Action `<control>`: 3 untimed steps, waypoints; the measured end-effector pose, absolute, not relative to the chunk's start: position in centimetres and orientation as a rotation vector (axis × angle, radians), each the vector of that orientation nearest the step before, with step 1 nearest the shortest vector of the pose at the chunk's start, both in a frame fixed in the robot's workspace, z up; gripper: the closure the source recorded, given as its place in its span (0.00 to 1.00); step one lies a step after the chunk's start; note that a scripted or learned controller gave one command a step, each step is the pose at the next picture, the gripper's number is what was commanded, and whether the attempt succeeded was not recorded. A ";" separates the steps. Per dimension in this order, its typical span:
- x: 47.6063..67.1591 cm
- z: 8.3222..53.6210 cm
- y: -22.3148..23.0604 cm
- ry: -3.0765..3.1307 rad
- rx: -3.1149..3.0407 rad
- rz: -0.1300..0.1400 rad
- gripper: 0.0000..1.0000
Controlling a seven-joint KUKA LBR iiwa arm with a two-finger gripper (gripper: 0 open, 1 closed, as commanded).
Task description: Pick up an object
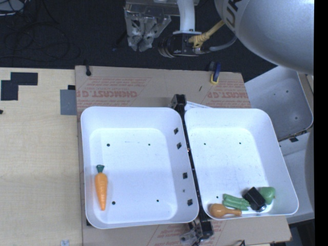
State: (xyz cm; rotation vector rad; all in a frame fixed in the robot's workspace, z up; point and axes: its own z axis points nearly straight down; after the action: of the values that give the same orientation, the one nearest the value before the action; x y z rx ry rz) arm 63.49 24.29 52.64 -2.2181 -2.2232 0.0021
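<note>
An orange toy carrot [101, 189] with a green top lies near the front left corner of the left bin [92, 121]. In the right bin [266, 122], at the front right corner, sit a green bean pod [235, 202], a tan pear-shaped piece [224, 210], a small black block [254, 198] and a green piece [267, 193], all bunched together. My gripper [143, 41] hangs high at the back, above the dark area behind the bins, far from every object. Nothing is between its fingers.
The grey arm [271, 14] crosses the top right. A brown cardboard sheet [154, 88] lies under both bins. A black clip [179, 102] sits at the back of the divider between them, and a blue clip [216, 72] stands on the cardboard's back edge.
</note>
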 end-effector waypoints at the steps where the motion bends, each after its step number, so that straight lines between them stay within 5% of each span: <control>1: 64.4 45.5 24.4 -2.218 -2.218 0.018 1.00; 2: 64.3 54.3 24.0 -2.227 -2.219 -0.006 1.00; 3: 64.4 53.7 24.3 -2.223 -2.217 0.007 1.00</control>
State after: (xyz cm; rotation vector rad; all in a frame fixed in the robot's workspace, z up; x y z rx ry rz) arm 64.40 24.32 53.67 -2.2167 -2.2230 0.0067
